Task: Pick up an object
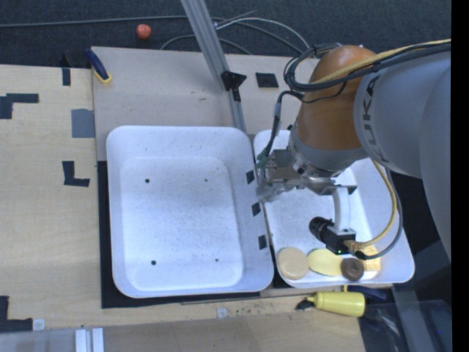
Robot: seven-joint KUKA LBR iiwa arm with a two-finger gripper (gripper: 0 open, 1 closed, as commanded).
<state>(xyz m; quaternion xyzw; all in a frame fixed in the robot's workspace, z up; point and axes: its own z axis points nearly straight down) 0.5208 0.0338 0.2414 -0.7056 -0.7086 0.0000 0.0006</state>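
Note:
My gripper (272,184) hangs over the left part of the right bin (399,266), close to the wall between the two bins. The bulky orange and grey wrist covers most of it from above. At the bin's near edge lie a round tan disc (292,263), a pale yellow piece (323,261) and a small brown round thing (352,269). They lie well in front of the gripper and apart from it. I see nothing between the fingers.
The left bin (176,211) is beside the right one. A yellow-handled tool (338,303) lies on the bench just in front of the right bin. A slanted metal pole (212,50) stands behind the bins. A small orange ball (143,30) is far back.

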